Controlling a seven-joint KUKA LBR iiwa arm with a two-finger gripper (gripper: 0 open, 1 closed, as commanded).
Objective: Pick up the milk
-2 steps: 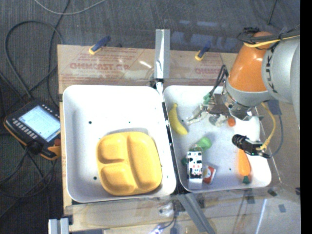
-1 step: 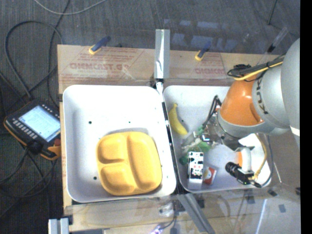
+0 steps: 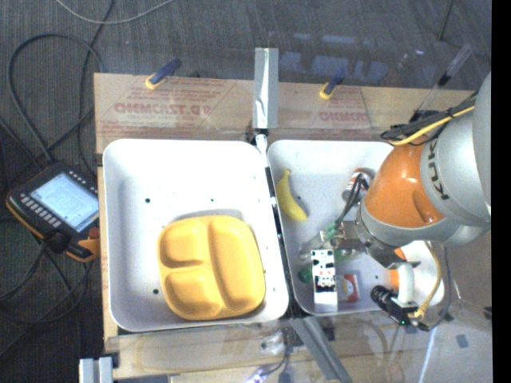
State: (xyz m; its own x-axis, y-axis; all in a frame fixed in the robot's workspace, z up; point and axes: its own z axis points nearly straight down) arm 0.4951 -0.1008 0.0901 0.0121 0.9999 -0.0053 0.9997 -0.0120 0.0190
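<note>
The milk carton lay in the right bin, near its front wall, left of centre. The pincer hung just above and right of the carton; whether it was released or clenched could not be determined. A banana lay along the bin's left wall. The left bin held a yellow divided tray.

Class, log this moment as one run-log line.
arm: over right bin | milk: in right bin | banana: same bin | yellow tray: left bin
</note>
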